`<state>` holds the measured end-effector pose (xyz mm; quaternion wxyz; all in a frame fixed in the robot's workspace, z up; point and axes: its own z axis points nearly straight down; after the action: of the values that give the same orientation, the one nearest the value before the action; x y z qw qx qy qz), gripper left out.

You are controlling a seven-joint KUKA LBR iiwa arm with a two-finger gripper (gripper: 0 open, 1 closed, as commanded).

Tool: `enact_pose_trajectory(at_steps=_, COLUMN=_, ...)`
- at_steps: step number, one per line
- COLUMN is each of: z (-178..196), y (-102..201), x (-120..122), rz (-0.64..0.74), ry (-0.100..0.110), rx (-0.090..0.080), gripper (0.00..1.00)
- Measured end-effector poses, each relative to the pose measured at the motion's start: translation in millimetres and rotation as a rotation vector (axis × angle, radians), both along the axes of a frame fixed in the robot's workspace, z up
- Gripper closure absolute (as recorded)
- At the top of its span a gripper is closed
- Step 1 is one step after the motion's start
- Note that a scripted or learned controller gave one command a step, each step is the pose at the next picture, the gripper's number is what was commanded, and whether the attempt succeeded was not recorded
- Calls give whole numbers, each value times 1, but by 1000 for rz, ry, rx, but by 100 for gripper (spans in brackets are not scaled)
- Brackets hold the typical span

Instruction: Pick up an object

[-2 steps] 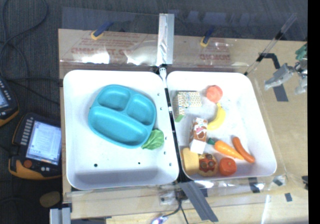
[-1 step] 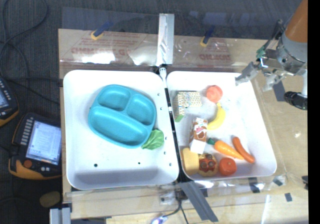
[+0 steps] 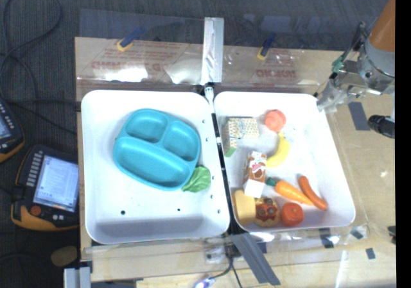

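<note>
The right bin (image 3: 334,152) holds several toy foods: a pink peach (image 3: 275,120), a banana (image 3: 280,151), a patterned box (image 3: 242,128), a small carton (image 3: 255,168), a carrot (image 3: 290,190), a red sausage (image 3: 312,192), a tomato (image 3: 292,214), a yellow block (image 3: 243,204) and a brown piece (image 3: 266,211). My gripper (image 3: 327,94) hangs at the bin's far right corner, above its rim, well away from the foods. Nothing is seen in it.
The left bin (image 3: 103,203) holds a blue divided plate (image 3: 157,147), with a green leaf (image 3: 198,179) by its right edge. A tablet (image 3: 51,184) lies on the floor to the left. Taped plastic sheets (image 3: 154,62) cover the bench behind the bins.
</note>
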<state>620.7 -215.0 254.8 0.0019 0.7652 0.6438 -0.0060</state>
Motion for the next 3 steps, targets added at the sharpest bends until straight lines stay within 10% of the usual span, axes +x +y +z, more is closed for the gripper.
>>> enact_pose_trajectory(at_steps=1, z=-45, y=22, x=-1, rz=8, ry=-3, rx=7, gripper=100)
enact_pose_trajectory(at_steps=2, z=76, y=69, x=15, rz=-73, ry=-6, rx=6, gripper=100)
enact_pose_trajectory(at_steps=3, z=186, y=61, x=9, rz=205, ry=-5, rx=6, gripper=100)
